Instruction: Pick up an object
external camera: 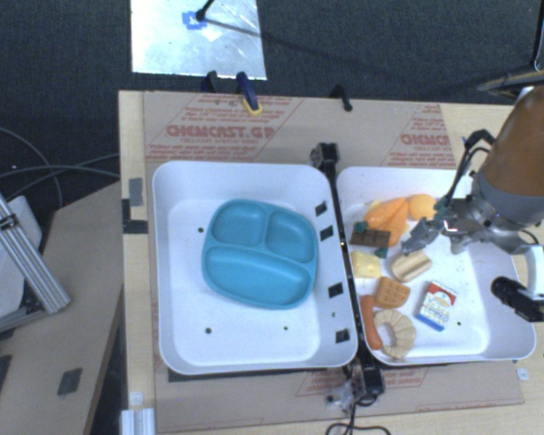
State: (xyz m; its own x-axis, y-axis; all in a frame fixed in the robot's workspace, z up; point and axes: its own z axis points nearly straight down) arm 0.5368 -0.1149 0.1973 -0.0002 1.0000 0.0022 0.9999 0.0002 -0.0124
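The right bin [499,333] holds several toy foods: an orange carrot-like piece [385,214], a round orange piece [422,205], a brown block [370,237], a pale yellow lump [367,265], a tan bread roll [411,265], a waffle square [392,292], a small red, white and blue box [437,304], a red sausage [370,320] and a beige ring [399,332]. My gripper [423,236] hangs over the bin's upper middle, just above the bread roll and right of the brown block. It is open, with nothing between its fingers.
The left bin [177,333] carries a blue divided plate [260,252]. A black hinge strip [340,261] runs between the bins. The arm's grey body [521,179] and a black cable fitting [517,297] overhang the right bin's far right side.
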